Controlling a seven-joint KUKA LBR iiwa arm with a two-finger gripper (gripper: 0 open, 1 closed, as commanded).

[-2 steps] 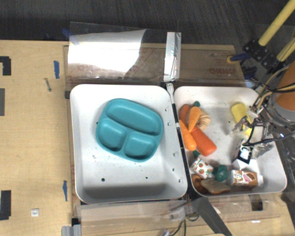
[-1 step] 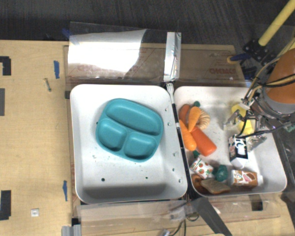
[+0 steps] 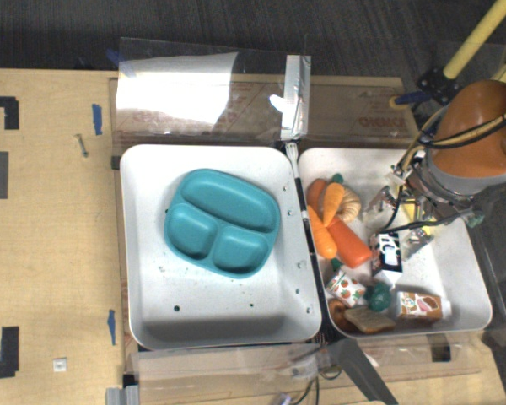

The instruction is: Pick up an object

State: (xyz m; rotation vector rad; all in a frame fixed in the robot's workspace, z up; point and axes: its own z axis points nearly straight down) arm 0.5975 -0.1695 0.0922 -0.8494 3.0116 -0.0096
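My gripper (image 3: 399, 215) hangs low over the middle of the right bin (image 3: 468, 260), below the orange-banded wrist reaching in from the right. Just to its left lies a pile of toy food: a tan bread piece (image 3: 352, 202), a large orange carrot (image 3: 347, 241), a smaller orange carrot (image 3: 322, 231) and a red-orange piece (image 3: 317, 192). Toward the front of the bin are a small bottle with a red label (image 3: 420, 305), a dark green round piece (image 3: 377, 294), a white speckled piece (image 3: 347, 287) and a brown flat piece (image 3: 364, 320). I see nothing clearly held.
The left bin (image 3: 143, 294) holds a teal divided plate (image 3: 222, 221) near its centre. A clear plastic sheet (image 3: 177, 95) and a metal divider (image 3: 295, 99) stand behind the bins. Bare bin floor shows at the right side of the right bin.
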